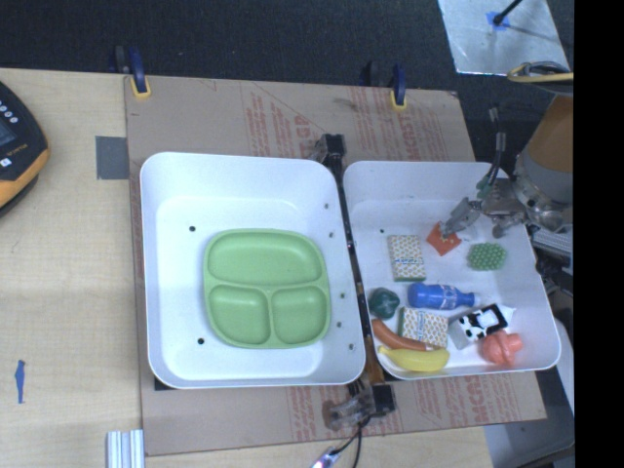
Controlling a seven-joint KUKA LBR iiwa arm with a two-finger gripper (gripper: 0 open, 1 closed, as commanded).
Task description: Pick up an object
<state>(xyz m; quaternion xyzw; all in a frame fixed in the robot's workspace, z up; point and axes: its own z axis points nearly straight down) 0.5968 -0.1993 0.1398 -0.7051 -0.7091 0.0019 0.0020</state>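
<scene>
My gripper [478,229] hangs over the back right part of the right bin [390,178], open, with its fingers splayed. The left fingertip [453,224] is just above a small red-orange block [444,242]; I cannot tell whether it touches it. A green knobbly ball [487,255] lies just below the gripper. Nothing sits between the fingers. Further forward lie a patterned packet [407,256], a blue bottle [439,296], a dark green round thing [383,302] and a banana [414,360].
The left bin [166,193] holds a green divided plate [265,287]. At the front of the right bin lie a second packet [424,326], an orange carrot-like piece [392,335], a black-and-white toy [475,324] and a pink-orange lump [501,348].
</scene>
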